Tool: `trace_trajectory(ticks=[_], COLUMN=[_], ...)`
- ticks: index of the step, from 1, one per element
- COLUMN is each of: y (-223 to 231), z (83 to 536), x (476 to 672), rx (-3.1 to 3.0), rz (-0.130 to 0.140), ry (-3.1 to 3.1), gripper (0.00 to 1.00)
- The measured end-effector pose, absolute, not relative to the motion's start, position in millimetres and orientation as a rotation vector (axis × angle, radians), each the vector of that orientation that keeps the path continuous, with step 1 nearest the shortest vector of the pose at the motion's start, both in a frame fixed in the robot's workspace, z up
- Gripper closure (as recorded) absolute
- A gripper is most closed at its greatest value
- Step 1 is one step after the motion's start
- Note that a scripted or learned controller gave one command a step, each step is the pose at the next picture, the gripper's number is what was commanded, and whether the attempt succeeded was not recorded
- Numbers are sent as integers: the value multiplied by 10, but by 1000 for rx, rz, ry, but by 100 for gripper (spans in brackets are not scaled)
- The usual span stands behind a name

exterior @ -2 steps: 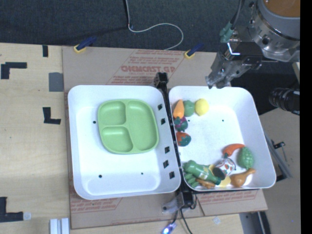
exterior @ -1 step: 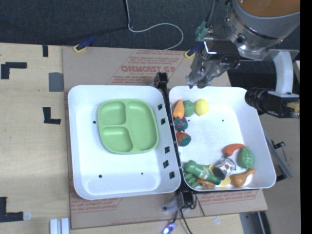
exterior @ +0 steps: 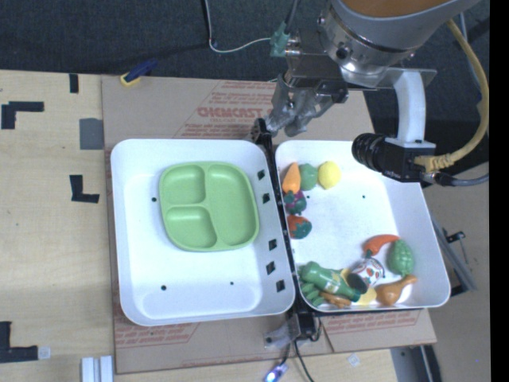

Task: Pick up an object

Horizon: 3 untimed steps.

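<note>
My gripper (exterior: pixel 291 119) hangs over the far edge of the bins, just above the divider between them and behind the right bin (exterior: pixel 413 213). I see nothing held in it. The nearest toy foods lie in the right bin's far left corner: an orange carrot (exterior: pixel 291 177), a yellow lemon (exterior: pixel 328 174), a dark green and purple piece (exterior: pixel 297 202) and a red and green piece (exterior: pixel 300 227). A pile sits at the front of the same bin, with a green vegetable (exterior: pixel 318 277), a white can (exterior: pixel 367 273) and a green fruit (exterior: pixel 402 255).
The left bin (exterior: pixel 135 213) holds a light green divided plate (exterior: pixel 208 205). The arm's grey body and orange band fill the upper right, with a black cable fitting (exterior: pixel 390 157) over the right bin's far edge. Brown cardboard (exterior: pixel 199 110) lies under both bins.
</note>
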State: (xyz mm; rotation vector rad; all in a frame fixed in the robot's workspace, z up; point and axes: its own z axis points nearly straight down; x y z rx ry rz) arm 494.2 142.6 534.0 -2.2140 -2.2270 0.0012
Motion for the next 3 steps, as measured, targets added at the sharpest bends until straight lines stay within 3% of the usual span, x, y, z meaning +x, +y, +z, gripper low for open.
trace_trajectory(ticks=[2,3], y=[1414,670], z=[5544,4444], x=[4944,4949], rx=[-2214,-2224], rz=[3,20], ry=[-2226,-2209], gripper=[100,100])
